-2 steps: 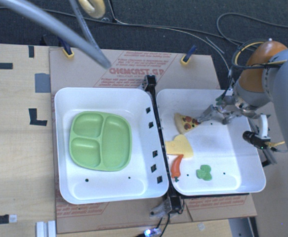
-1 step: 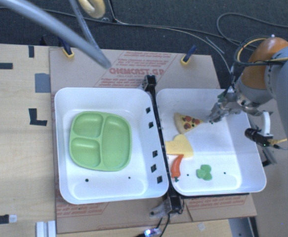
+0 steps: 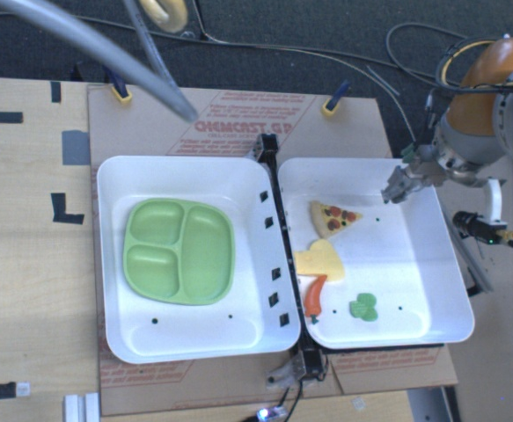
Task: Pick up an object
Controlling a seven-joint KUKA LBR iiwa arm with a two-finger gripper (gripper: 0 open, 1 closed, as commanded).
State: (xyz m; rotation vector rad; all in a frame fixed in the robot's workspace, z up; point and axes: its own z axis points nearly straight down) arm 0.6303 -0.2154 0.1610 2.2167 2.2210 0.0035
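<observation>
In the right bin (image 3: 432,262) lie a pizza slice (image 3: 332,217), a yellow cheese wedge (image 3: 319,260), an orange carrot (image 3: 314,294) and a green broccoli piece (image 3: 363,307). My gripper (image 3: 397,188) hangs over the right bin's far right part, to the right of the pizza slice and apart from it. It is small and dark from this angle, and nothing shows between its tips. The grey arm with its orange band (image 3: 485,64) comes in from the upper right.
The left bin (image 3: 115,236) holds a green divided plate (image 3: 179,251). A black divider (image 3: 278,236) runs between the bins. Cables trail across the dark floor behind the bench. A grey pole (image 3: 89,38) crosses the upper left.
</observation>
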